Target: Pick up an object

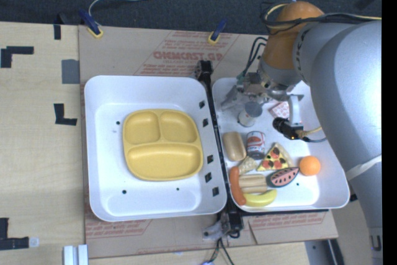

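Left shallow white plastic bin (99,133): holds one yellow three-compartment plastic tray (163,144), lying flat near the middle.

Right shallow white plastic bin (329,186): holds a cluster of toy foods in its near half.
- Tan bread roll (234,146), beside the divider between the bins.
- Small red-and-white labelled can (255,144), upright, just right of the roll.
- Pizza slice with red dots (274,158), next to the can.
- Orange ball-shaped fruit (309,166), to the right of the pizza slice.
- Watermelon wedge (282,177), touching the pizza slice's near edge.
- Hot dog in bun (249,184), with a yellow banana (260,198) along its near side.
- Red-and-white patterned card (280,110), flat, in the far half.

Grey arm with orange band (291,40): reaches in from the right. Its gripper (250,110) hangs over the far half of the right bin, above the can and roll. Whether the jaws are wide or narrow cannot be told; nothing is visibly between them.

Surface: brown cardboard sheet (124,53) under both bins, held by blue-and-yellow clamps (92,26).
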`<state>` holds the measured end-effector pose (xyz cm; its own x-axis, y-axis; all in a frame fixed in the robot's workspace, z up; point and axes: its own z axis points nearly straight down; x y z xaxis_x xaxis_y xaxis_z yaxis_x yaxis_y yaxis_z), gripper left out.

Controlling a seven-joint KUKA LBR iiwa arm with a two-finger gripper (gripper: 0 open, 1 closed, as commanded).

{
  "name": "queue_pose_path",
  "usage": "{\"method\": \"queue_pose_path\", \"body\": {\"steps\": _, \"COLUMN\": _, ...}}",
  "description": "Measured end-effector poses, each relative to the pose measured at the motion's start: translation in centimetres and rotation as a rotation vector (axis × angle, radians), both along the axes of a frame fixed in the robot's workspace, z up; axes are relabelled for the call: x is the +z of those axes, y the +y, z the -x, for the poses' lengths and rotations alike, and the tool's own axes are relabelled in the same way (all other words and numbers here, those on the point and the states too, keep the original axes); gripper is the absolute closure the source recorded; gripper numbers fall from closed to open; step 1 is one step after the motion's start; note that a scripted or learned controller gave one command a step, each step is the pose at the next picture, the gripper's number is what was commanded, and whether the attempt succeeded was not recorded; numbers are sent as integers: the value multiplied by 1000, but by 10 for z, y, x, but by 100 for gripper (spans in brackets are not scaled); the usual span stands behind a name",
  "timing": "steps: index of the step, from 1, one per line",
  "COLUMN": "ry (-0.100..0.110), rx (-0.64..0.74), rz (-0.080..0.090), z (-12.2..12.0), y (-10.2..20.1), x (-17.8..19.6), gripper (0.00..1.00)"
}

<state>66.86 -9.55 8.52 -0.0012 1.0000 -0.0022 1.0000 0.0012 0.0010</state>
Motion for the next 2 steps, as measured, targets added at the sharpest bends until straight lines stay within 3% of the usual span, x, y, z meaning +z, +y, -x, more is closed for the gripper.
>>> {"method": "queue_pose_path", "body": {"steps": 2, "ry": 0, "rx": -1, "rz": 0, "z": 0, "y": 1, "x": 0, "gripper": 0}}
